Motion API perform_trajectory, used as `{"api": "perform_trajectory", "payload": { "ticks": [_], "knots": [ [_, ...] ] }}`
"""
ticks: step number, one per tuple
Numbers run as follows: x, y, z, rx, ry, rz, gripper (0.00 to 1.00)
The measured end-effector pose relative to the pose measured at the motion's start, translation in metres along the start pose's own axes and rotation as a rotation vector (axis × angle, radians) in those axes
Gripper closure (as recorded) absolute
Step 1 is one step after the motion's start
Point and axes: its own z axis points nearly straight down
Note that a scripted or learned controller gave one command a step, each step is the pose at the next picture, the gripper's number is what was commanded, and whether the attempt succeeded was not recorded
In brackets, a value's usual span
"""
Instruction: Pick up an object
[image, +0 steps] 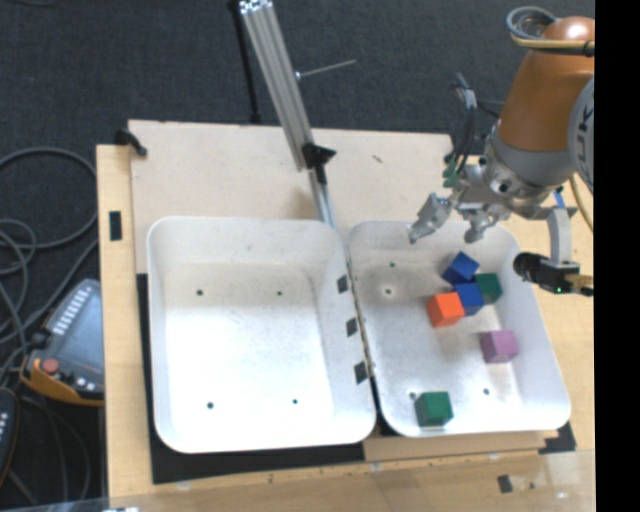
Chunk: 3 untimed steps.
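Gripper (447, 226) up over the right bin's (400, 245) back edge, fingers spread wide, nothing between them. Blocks clustered just below: blue cube (460, 267), orange one (446, 308), maybe another blue behind it, hard to tell.

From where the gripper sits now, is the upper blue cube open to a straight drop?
Probably yes. The gripper, fingers spread, hovers just above the blue cube, whose top is uncovered. A second blue cube and a green cube crowd its lower side, which may hinder the fingers.
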Motion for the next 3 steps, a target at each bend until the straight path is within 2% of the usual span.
{"api": "perform_trajectory", "payload": {
  "ticks": [1,2,3],
  "knots": [
    [-0.06,0.002,0.159,-0.006,-0.004,0.001,0.0],
    [-0.109,0.052,0.153,-0.009,-0.003,-0.001,0.0],
    [-0.081,0.008,0.183,0.001,-0.001,0.0,0.0]
  ]
}}
